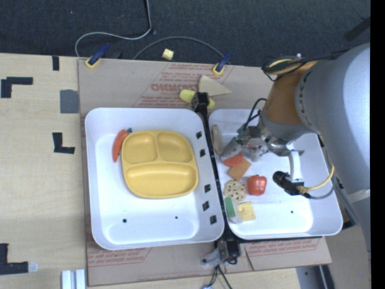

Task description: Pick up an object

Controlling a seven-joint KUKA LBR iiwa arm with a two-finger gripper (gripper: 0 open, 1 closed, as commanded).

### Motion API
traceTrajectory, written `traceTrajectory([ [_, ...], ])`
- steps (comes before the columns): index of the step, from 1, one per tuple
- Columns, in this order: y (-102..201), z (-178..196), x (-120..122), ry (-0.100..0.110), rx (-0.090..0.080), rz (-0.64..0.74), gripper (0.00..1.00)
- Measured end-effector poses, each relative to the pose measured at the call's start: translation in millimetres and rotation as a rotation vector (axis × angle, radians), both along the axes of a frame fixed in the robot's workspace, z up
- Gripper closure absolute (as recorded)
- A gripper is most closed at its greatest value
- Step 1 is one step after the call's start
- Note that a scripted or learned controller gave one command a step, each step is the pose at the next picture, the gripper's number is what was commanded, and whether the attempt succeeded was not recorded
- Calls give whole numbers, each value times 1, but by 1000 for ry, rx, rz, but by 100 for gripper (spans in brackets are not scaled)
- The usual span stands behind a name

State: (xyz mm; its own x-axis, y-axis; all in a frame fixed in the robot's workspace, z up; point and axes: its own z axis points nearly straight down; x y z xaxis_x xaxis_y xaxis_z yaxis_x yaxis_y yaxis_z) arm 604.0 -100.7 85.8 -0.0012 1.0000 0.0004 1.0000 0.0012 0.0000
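Note:
My gripper (248,144) is low in the right bin (301,221), at its upper left, just above a cluster of toy foods. Right below it lie an orange-red piece (233,160) and a tan block (239,171). A red pepper-like piece (257,185) sits to the right of them. Further down are a round cracker with dark dots (234,189), a yellow cheese cube (245,211) and a thin green piece (229,208). A beige stick (216,139) lies along the bin's left wall. The wrist hides the fingertips.
The left bin (108,221) holds a yellow divided plate (160,163) and an orange carrot-like toy (118,144) by its left side. A black divider (207,161) with clips runs between the bins. A cable and black connector (287,183) hang beside the wrist.

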Motion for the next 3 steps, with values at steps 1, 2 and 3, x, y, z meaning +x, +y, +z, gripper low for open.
traceTrajectory([
  [1, 0, 1, -42, -6, -3, 0, 0],
  [2, 6, 0, -21, 0, -2, -1, 0],
  [3, 6, 10, -21, -4, -4, -1, 100],
])
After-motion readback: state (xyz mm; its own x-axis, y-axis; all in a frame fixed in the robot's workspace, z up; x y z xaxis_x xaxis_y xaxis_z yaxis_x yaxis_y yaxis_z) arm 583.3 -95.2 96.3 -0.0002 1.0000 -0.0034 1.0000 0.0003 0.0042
